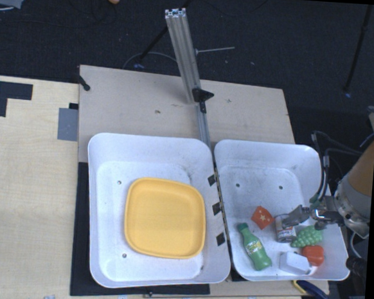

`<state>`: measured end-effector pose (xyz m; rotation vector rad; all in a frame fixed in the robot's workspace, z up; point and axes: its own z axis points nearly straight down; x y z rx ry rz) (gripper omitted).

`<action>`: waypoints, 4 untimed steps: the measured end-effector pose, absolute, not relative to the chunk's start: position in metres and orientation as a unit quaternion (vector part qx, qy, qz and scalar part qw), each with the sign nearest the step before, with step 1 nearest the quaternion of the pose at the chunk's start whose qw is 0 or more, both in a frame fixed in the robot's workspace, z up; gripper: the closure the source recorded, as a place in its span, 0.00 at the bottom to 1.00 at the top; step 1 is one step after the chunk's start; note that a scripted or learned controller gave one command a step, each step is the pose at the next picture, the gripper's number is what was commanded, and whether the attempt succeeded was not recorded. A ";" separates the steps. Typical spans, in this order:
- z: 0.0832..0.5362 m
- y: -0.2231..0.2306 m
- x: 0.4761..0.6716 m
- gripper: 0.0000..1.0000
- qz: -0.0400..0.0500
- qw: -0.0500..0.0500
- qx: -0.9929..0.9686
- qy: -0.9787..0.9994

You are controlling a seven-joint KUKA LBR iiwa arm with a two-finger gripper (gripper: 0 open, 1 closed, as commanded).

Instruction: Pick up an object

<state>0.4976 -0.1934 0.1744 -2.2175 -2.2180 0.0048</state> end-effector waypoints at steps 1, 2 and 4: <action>0.118 -0.199 0.491 0.00 0.000 0.002 -0.707 -0.708; 0.130 -0.201 0.492 1.00 0.000 0.000 -0.707 -0.707; 0.203 -0.201 0.490 1.00 0.000 -0.001 -0.707 -0.707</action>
